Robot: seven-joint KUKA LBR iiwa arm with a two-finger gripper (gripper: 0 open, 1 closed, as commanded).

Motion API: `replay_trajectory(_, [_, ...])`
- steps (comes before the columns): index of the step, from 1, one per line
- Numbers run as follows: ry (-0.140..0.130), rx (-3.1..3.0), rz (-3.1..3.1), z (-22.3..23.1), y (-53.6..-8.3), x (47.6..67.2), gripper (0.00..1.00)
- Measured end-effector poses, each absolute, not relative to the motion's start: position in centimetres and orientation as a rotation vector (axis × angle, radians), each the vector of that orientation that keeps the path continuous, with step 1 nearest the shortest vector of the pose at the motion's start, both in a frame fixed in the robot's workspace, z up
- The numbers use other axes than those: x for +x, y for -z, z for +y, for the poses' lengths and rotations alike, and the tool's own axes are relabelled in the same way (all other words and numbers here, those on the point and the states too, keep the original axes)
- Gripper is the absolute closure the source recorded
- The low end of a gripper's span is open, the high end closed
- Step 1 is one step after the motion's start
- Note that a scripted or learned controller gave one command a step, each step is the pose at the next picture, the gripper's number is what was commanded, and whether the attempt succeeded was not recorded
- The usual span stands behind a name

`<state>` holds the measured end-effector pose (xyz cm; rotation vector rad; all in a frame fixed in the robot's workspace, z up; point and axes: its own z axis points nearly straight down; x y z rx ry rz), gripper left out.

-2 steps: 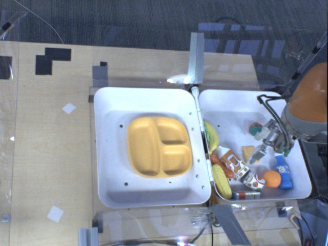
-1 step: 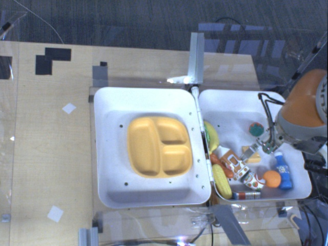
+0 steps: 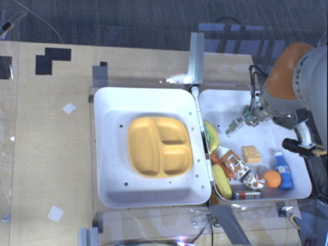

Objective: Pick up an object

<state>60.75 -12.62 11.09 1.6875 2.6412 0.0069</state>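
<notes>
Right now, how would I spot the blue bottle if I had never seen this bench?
Look in the right bin, at its near right corner. The blue bottle lies there beside an orange ball. It is the one blue thing among the yellow, orange and tan items.

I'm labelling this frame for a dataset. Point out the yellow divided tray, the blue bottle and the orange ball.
Yellow divided plastic tray [image 3: 154, 147]: camera view, on its long left compartment.
Blue bottle with white cap [image 3: 282, 172]: camera view, on its body.
Round orange ball [image 3: 272, 179]: camera view, on its centre.
</notes>
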Motion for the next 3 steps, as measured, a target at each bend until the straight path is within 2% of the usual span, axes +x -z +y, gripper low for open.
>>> replay_trajectory(1, [-0.002,1.584,2.701,-18.4,-8.8,61.4,0.00])
replay_trajectory(2, [-0.006,1.728,2.612,-15.4,-8.9,58.1,0.00])
replay_trajectory(3, [-0.005,1.739,2.605,-18.6,-8.8,58.8,0.00])
